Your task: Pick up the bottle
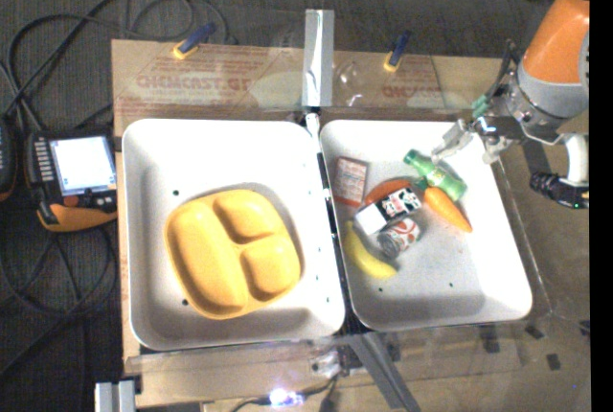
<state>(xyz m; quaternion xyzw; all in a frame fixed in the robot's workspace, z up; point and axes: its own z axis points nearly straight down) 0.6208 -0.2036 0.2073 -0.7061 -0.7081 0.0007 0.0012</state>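
At the far left of the frame a small screen device [75, 163] sits off the bench among black cables. Next comes the left bin [144, 305], which holds a yellow divided plate [236, 252] lying flat in its middle. A clear upright panel [317, 56] stands behind the seam between the two bins.

The right bin [498, 295] carries the clutter, all gathered in its upper middle: a small orange-and-white packet [351, 178] near the left wall, a banana [366, 257] below it, a can [398, 233] touching the banana's upper side, a black-and-white box [398, 203] just above the can, and a carrot [448, 210] to the right. The bottle [436, 172], green, lies tilted at the top of this cluster, its cap end toward upper left and its body just beside the carrot's thick end.

The gripper [469, 132] hangs at the upper right of the right bin, its fingers [450, 145] slanting down-left toward the bottle and ending close to it. The view does not settle whether they are spread or closed, and nothing is seen between them, so it appears to carry nothing.

Judging from this, the step in hand is the approach, with the grasp not yet made. The next move calls for setting the fingers across the bottle's narrow width, clear of the carrot, then closing and lifting straight up.
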